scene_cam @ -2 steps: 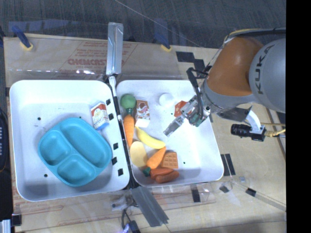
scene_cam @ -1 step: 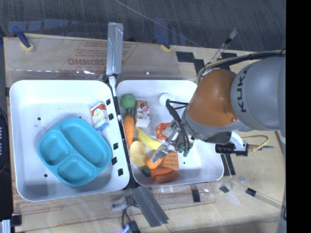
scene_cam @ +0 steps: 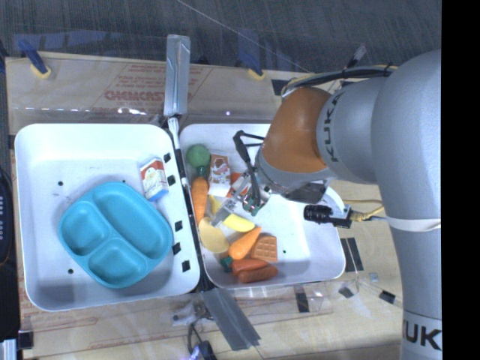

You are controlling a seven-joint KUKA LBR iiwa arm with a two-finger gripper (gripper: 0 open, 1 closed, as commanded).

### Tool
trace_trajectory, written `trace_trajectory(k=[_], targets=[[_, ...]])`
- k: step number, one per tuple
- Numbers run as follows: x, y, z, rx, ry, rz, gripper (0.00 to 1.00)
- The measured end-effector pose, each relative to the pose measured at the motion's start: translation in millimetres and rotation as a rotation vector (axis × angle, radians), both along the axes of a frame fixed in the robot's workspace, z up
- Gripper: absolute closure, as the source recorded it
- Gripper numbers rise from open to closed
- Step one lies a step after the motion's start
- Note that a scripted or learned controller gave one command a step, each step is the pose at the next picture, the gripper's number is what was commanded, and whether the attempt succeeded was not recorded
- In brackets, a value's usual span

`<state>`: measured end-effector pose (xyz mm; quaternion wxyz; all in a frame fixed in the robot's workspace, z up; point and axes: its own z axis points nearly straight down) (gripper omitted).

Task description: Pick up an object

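My gripper point(scene_cam: 241, 199) hangs low in the right bin point(scene_cam: 324, 255), among the toy food at its left side. It is just above a yellow piece point(scene_cam: 240, 223) and beside a long orange carrot point(scene_cam: 199, 198). A green ball point(scene_cam: 198, 156) and a red-and-white carton point(scene_cam: 219, 168) lie behind it. In front of it are a pale yellow disc point(scene_cam: 212, 238), a short orange carrot point(scene_cam: 245, 243), a brown waffle square point(scene_cam: 265, 247) and a red sausage point(scene_cam: 255, 271). The wrist and orange band hide the bin's middle.
The left bin point(scene_cam: 45, 156) holds a blue divided plate point(scene_cam: 114, 233) and a small red-and-white carton point(scene_cam: 154, 178) near the dividing wall. A metal bar point(scene_cam: 177, 73) stands behind the bins. The grey arm covers the right side of the bench.
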<state>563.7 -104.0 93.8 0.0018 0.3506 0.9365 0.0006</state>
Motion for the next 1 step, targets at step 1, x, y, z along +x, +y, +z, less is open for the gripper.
trace_trajectory(k=[1], targets=[[36.2, -4.0, 4.6, 0.001, 0.016, -0.518, 0.0]])
